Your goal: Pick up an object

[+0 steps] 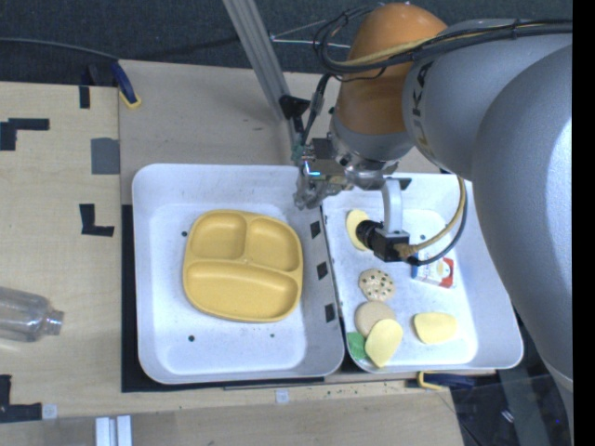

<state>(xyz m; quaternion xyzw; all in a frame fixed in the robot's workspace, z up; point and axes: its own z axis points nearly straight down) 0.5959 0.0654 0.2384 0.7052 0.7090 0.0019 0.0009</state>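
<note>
Fingers [310, 193], grip unreadable, hang over the divider [327, 282], up-left of the cookie [376, 284].

Bulky grey arm [507, 147], glossy orange band [383, 63], thin dark cables [337, 37] looped above, small silvery claw [314, 187]

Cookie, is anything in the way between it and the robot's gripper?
Nothing lies on the cookie; its top is bare. The gripper hangs over the wall between the bins, and a yellow round piece lies between the two.
</note>
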